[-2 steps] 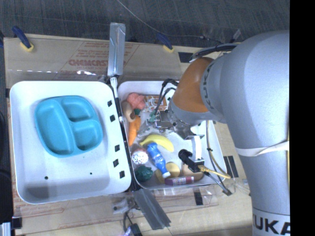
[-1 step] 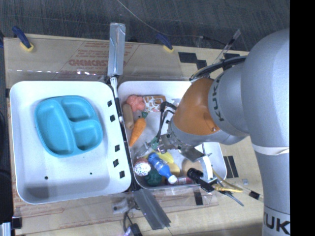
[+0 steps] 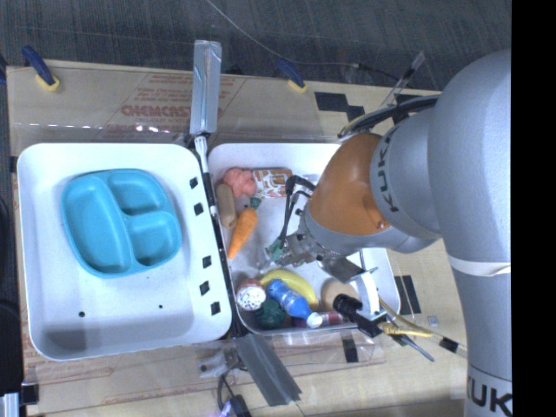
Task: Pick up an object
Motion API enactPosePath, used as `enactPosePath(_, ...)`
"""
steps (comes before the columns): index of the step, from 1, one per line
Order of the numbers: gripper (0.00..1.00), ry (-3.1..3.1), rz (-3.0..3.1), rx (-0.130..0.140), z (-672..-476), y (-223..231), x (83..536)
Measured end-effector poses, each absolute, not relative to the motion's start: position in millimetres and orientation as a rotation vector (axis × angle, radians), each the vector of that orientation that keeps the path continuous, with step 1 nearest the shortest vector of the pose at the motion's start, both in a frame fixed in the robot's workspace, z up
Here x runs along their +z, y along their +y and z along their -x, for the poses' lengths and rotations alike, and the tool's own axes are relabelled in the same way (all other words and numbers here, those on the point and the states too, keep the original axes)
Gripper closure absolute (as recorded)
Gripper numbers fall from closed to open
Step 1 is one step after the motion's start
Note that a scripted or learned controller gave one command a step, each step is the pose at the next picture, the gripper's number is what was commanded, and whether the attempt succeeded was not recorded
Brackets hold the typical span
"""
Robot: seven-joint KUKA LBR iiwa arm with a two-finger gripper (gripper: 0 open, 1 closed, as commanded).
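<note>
The grey arm [image 3: 460, 163] fills the right side of the scene, and its orange band [image 3: 347, 189] sits above the right bin [image 3: 261, 155]. Below it the brown worktop [image 3: 434, 363] carries two shallow white bins side by side. The left bin [image 3: 35, 233] holds a blue divided plate [image 3: 122, 220], which lies flat toward its far left part. The right bin holds every loose object. The tool [image 3: 285, 250] hangs low over the middle of the right bin, just right of the carrot and just above the banana. Whether it is apart or together cannot be told, and nothing can be seen clamped in it. A yellow banana [image 3: 291, 281] lies in the near part of the bin. An orange carrot [image 3: 242, 231] lies slanted near the left wall, with its green end pointing up. Beside the carrot's upper end lies a tan stick [image 3: 225, 202]. A pink lump [image 3: 237, 181] sits in the far left corner, touching a printed packet [image 3: 274, 182] to its right. A blue bottle [image 3: 289, 300] lies slanted against the banana's near side. A white patterned ball [image 3: 251, 298] sits at the near left, just beside a dark green thing [image 3: 271, 315].
</note>
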State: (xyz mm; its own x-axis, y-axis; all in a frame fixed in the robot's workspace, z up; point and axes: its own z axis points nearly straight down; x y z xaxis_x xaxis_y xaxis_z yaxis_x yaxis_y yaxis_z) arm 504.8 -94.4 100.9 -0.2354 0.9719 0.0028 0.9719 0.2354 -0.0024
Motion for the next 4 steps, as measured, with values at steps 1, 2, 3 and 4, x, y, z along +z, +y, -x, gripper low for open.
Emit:
enactPosePath(1, 1.00, -2.258, 2.189, -0.006, -512.3, -50.6, 253.5)
enactPosePath(2, 0.00, -2.254, 2.187, 0.001, -511.2, -51.3, 251.1)
enactPosePath(3, 0.00, -2.353, 2.077, 0.005, -475.6, -105.3, 121.8)
enactPosePath(4, 0.00, -2.421, 1.999, 0.001, -476.9, -116.4, 91.2)
